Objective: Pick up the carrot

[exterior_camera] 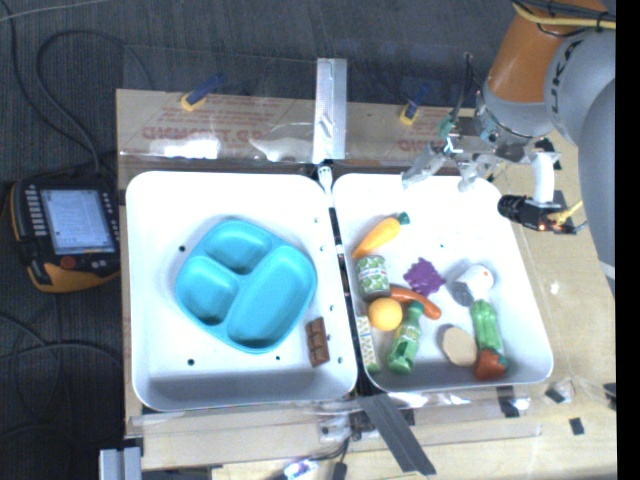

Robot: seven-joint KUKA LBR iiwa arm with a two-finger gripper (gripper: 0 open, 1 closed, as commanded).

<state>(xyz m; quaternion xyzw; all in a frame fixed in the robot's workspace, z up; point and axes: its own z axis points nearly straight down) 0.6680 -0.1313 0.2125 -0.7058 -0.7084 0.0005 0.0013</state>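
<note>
The carrot is orange with a green top and lies tilted in the right bin, near its far left corner. My gripper hangs over the far rim of that bin, up and to the right of the carrot and apart from it. Its two fingers stand spread, with nothing between them.
Near the carrot lie a green can, a purple bunch, a thin red-orange pepper, a yellow fruit and a green bottle. The left bin holds a blue divided plate and a brown bar.
</note>
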